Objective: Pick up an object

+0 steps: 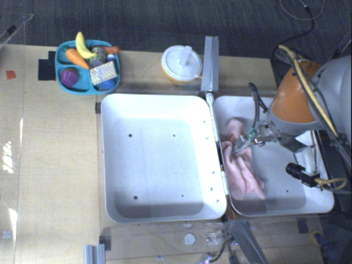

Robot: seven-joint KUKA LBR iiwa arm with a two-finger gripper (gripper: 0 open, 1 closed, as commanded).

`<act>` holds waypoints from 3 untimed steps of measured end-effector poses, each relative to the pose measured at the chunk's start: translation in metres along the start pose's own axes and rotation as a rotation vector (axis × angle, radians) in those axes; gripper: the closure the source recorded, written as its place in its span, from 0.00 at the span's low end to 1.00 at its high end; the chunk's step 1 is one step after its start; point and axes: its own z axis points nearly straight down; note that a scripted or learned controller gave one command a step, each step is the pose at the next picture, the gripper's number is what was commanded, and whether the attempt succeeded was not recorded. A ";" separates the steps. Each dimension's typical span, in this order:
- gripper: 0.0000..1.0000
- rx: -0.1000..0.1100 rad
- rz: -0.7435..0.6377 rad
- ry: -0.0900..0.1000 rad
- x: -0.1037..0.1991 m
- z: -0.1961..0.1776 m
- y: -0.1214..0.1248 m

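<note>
A crumpled pink cloth (242, 166) lies along the left side of the right bin (286, 202), from its upper middle down toward the front. The arm reaches in from the right, its orange band over the bin's back right part. My gripper (242, 142) is low over the cloth's upper half, with its tips at or on the fabric. The tips are small and dark against the folds, so their state is not readable.
The left bin (159, 155) sits beside the right one, split by a grey metal divider (209, 65). A blue tray (87, 66) of toy food stands at the back left. A white lidded cup (182, 64) stands behind the bins. Cables hang at right.
</note>
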 end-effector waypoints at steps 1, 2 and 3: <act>0.00 -0.003 -0.027 0.000 0.010 -0.001 -0.038; 1.00 -0.002 -0.030 0.005 0.013 -0.010 -0.036; 1.00 0.021 0.115 0.007 0.030 -0.090 -0.013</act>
